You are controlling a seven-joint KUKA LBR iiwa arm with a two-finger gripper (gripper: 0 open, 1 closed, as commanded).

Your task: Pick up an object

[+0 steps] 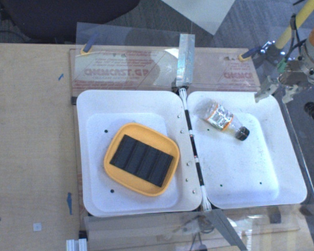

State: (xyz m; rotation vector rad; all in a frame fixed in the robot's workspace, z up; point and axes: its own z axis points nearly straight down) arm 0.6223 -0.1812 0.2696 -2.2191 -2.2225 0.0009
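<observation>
Gripper (275,90): seen at the upper right, over the far right corner of the right bin (261,184). Nothing is seen between its fingers. The mechanism is small and cluttered against the bench edge, so it cannot be told whether it is spread or closed.

Small bottle (226,121): lying on its side in the far part of the right bin, well apart from the gripper and below and to the left of it in the view. The body is clear and crinkled, with an orange and white label around it; a dark round cap is carried at the end pointing toward the lower right. It appears to be a small drink bottle, though the label cannot be read.

Right bin: shallow, white, holding the bottle.

Left bin (94,114): shallow, white, touching the right bin along the middle seam. One item is held in it.

Yellow tray (111,156): rounded square, lying tilted near the middle of the left bin. A dark ribbed insert (142,160) is set inside it.

Bench (26,140): tan surface, bearing both bins.
</observation>
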